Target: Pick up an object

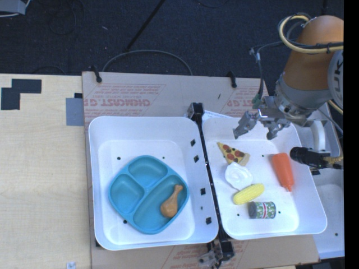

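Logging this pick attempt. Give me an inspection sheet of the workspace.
Surface: two white bins, left bin, right bin, on a cardboard sheet.
Job's things: right bin holds pizza slice, white piece, corn cob, carrot, small can.
Clutter: blue divided plate with drumstick in left bin.
Grippers: gripper open above right bin's far edge, holding nothing.
Cables: yellow hose on arm; dark cables on floor.
Surroundings: dark carpet, wooden benchtop.

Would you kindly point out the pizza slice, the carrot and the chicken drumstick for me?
pizza slice point(233, 153), camera view, middle of its topping.
carrot point(284, 171), camera view, middle of its orange body.
chicken drumstick point(170, 205), camera view, its thick meaty end.
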You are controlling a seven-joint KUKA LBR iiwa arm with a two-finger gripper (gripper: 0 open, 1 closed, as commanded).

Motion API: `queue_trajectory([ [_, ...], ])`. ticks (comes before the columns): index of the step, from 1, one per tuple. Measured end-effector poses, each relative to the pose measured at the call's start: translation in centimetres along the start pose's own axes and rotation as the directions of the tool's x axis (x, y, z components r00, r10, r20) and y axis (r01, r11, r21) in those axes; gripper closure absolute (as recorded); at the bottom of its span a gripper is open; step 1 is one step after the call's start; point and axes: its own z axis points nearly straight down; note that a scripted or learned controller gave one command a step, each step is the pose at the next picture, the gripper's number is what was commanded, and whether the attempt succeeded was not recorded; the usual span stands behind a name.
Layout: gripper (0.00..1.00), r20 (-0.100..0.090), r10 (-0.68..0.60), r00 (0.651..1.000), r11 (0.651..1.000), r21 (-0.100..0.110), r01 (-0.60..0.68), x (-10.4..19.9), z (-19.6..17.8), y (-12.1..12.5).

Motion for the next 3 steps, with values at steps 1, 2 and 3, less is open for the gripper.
queue_trajectory([
  [1, 0.00, 0.001, -0.002, 1.000, 1.000, -0.011, 0.002, 0.0, -0.7, 0.2],
  [2, 0.00, 0.000, 0.002, 1.000, 1.000, -0.007, -0.002, 0.7, 4.2, -0.2],
  [3, 0.00, 0.001, -0.001, 1.000, 1.000, -0.006, 0.001, 0.3, 10.5, 0.0],
])
